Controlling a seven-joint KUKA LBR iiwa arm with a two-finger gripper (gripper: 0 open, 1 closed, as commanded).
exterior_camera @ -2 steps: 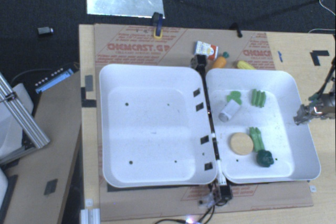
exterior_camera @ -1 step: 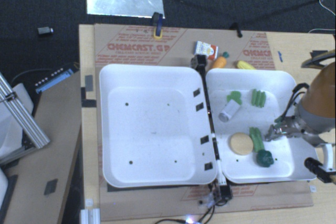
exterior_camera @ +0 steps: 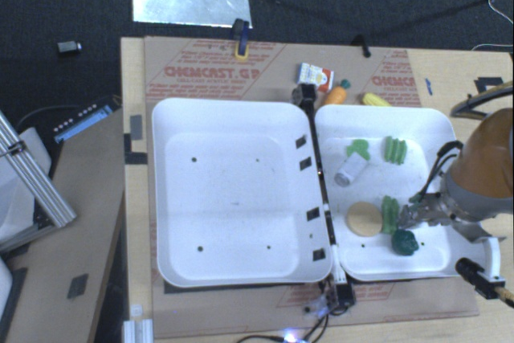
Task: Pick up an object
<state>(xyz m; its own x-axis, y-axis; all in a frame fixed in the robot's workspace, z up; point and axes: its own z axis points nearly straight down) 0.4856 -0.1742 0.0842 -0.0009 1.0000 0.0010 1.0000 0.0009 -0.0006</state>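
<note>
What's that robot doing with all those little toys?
The robot arm reaches in from the right over the right bin, trying to pick something up. Its hand is low beside a green stick, with a dark green lump and a tan disc nearby. Further back lie a white cylinder and two more green toys. Nothing looks lifted yet. The left bin sits beside it.

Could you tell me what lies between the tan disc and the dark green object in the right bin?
In the camera view, the lower end of a light green ridged piece sits between the tan disc and the dark green object.
</note>
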